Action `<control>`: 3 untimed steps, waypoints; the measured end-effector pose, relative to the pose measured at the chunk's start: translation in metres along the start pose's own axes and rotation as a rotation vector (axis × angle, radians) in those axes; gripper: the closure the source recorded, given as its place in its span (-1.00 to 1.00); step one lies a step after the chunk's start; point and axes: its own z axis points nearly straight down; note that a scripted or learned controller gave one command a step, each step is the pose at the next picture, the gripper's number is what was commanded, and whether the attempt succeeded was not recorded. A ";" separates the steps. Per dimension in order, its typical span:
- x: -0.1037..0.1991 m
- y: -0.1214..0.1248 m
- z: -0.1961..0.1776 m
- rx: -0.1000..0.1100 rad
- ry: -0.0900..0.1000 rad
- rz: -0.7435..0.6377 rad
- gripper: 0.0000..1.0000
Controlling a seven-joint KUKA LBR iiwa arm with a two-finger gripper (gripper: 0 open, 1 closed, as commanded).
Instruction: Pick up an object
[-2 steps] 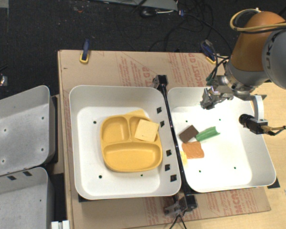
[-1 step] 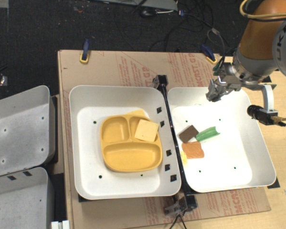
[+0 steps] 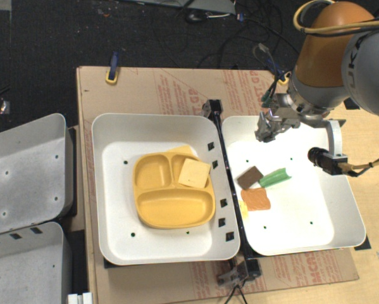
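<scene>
1. Nearest the camera in my bin lies the orange block (image 3: 256, 199), close to the left wall of the right bin (image 3: 341, 233), roughly midway along it.
2. Touching its far edge is a brown block (image 3: 249, 177), and a green piece (image 3: 274, 178) leans against that one's right side; the three form one tight cluster.
3. My pincer (image 3: 266, 133) hangs over the far left corner of the same bin, apart from the cluster; I cannot tell how it stands, and nothing is visibly held.
4. I judge this the approach step: nothing is picked yet.
5. Next I need to travel toward the near side, settle over one piece, likely the green one at the cluster's free edge, then descend.
6. Outward, the left bin (image 3: 113, 233) carries a yellow divided tray (image 3: 170, 208) with a pale tile (image 3: 193, 173) resting on its far right compartment.
</scene>
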 end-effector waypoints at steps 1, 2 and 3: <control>0.058 -0.007 0.012 0.001 0.000 -0.001 1.00; 0.109 -0.015 0.023 0.001 0.000 -0.001 1.00; 0.155 -0.012 0.022 -0.001 0.000 -0.001 1.00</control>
